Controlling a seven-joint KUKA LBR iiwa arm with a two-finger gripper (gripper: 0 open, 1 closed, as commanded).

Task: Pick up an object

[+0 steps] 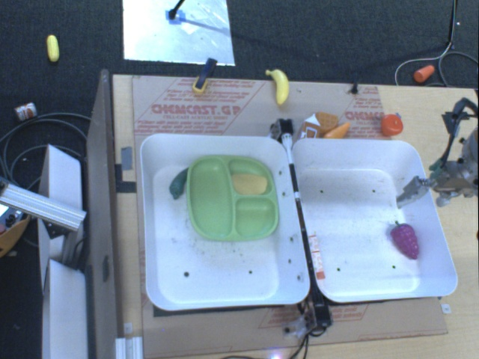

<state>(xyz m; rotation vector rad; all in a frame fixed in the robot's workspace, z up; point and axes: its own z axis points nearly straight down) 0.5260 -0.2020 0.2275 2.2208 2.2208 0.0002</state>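
One purple fruit (405, 240) lies in the right bin (352, 200), just below the gripper (419, 188); its fingers' state I cannot tell. The left bin (217, 275) holds one green tray (224, 212). One banana (280, 85) rests on the table (224, 99).

Bright even light, soft focus, faint shadows

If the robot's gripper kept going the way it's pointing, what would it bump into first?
Probably the bare white floor of the right bin. The gripper points left and downward from the right rim. The purple fruit lies to the side of that line, though depth is hard to judge.
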